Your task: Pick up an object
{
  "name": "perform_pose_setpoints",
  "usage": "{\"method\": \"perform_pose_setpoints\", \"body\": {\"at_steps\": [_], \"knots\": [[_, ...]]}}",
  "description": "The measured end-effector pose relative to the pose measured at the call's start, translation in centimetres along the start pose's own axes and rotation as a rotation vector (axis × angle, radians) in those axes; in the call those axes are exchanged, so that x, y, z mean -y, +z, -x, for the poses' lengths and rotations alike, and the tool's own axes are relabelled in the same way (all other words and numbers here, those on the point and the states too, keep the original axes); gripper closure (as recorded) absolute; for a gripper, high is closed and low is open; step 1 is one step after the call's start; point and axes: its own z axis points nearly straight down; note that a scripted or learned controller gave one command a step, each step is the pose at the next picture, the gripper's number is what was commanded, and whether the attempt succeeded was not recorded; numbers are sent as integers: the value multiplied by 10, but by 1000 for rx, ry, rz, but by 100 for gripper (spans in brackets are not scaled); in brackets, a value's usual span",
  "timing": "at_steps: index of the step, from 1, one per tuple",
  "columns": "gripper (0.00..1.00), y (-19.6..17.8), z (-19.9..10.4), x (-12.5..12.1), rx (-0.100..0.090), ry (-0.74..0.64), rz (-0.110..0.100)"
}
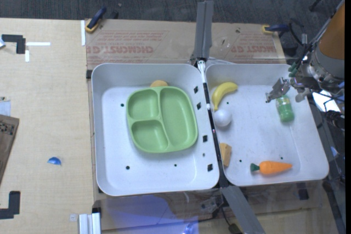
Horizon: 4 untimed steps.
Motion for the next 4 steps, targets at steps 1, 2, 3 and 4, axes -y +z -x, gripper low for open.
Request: {"method": "perform_pose_setpoints", "body": {"at_steps": [1, 2, 3, 4], "knots": [[0, 62, 45, -17, 1, -76, 1], [0, 108, 38, -26, -8, -75, 1], [100, 98, 41, -26, -2, -75, 2], [100, -51, 6, -40, 1, 2, 1]]}}
